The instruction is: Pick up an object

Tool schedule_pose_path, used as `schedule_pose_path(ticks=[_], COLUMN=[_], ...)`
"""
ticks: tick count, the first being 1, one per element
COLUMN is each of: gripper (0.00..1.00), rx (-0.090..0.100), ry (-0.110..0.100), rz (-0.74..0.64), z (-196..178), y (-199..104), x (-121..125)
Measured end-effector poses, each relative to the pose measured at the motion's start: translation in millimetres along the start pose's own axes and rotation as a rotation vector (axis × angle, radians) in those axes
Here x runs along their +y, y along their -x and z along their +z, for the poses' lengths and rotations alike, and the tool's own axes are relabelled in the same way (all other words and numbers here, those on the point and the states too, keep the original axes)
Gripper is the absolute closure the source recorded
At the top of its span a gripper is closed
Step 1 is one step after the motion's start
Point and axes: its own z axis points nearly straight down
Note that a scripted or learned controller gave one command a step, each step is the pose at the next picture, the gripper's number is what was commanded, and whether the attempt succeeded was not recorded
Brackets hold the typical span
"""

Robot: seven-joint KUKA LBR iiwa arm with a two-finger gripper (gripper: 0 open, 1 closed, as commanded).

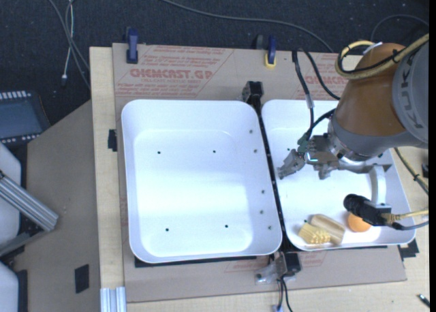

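You see the gripper (pixel 291 161) at centre right of the frame, over the right bin (pixel 283 123) and close to its left wall. Its fingers (pixel 285 169) are released, spread apart with nothing between them. The objects lie along that bin's lower edge, well apart from the gripper: a yellow corn cob (pixel 315 236), a tan roll (pixel 328 223) touching it, and an orange ball (pixel 357 223) just to their right. The left bin (pixel 191 188) sits alongside on the surface (pixel 105 188).
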Motion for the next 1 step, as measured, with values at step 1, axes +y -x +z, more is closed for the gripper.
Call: schedule_pose_path(ticks=[1], gripper=[0.00], rx=[-0.001], ry=[0.001], rz=[-0.002], z=[-11.2], y=[-89.9], x=[-19.3])
